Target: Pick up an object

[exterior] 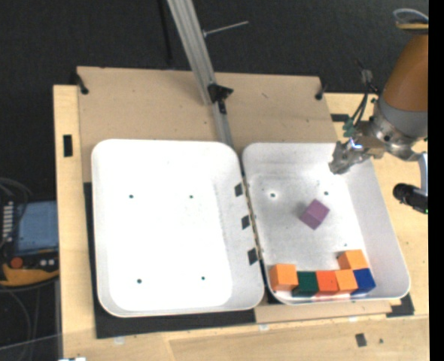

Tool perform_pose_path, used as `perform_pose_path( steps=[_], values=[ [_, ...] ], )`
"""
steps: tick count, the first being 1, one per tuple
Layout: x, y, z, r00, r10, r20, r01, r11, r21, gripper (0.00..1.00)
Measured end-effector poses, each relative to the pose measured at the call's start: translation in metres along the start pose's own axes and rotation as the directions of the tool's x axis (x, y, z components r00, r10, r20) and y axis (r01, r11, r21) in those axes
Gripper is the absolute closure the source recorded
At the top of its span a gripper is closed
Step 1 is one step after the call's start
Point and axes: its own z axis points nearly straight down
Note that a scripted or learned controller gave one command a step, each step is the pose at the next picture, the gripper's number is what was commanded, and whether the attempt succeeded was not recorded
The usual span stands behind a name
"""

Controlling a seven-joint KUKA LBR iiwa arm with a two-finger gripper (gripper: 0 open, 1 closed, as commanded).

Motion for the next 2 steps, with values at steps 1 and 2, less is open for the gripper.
perform_pose_path(
  steps=[1, 2],
  values=[
    [0.055, 0.000, -0.012, 1.000, -0.008, -0.003, 0.008, 1.000, 0.003, 1.00],
    [0.117, -0.001, -0.011, 1.000, -0.008, -0.003, 0.008, 1.000, 0.005, 1.00]
  ],
)
